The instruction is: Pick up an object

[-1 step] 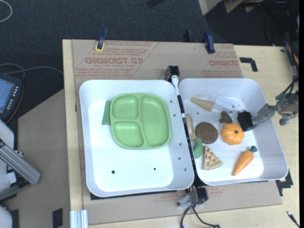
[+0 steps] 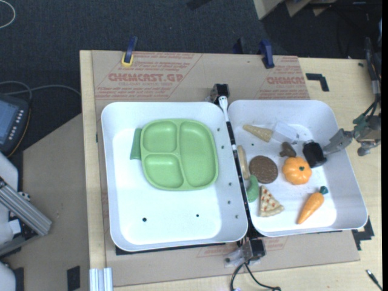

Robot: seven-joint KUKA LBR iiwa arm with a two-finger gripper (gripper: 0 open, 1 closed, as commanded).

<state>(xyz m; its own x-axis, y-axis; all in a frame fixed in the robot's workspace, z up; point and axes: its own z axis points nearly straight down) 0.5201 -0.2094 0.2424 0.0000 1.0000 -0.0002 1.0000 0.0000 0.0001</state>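
Here is the bench (image 2: 88, 187), pale wood, with a brown sheet (image 2: 182, 77) printed in red letters spread under both bins. A yellow-and-blue clamp (image 2: 128, 52) and a blue clamp (image 2: 265, 53) pin that sheet at the far edge. Around the bench lies dark carpet (image 2: 60, 17). Off to the left sit a dark screen unit (image 2: 11, 123) and a slanted aluminium rail (image 2: 24, 210).

The left bin (image 2: 121, 211) carries one thing, a green divided plate (image 2: 179, 153), lying flat toward its far side.

The right bin (image 2: 345, 205) holds the pickable items. An orange pumpkin (image 2: 297, 170) sits near the middle, with a brown disc (image 2: 264, 168) just beside it on the left. A carrot (image 2: 310, 206) lies tilted toward the near right. A pizza slice (image 2: 269, 202) rests near the bin's left wall. A pale cone (image 2: 259, 131) lies toward the far side.

The gripper (image 2: 347, 139) reaches in over the right bin's right rim, up and to the right of the pumpkin and apart from it. At this angle it appears to have nothing in its grasp, and whether it is open or closed cannot be told. Every toy rests on the bin floor.
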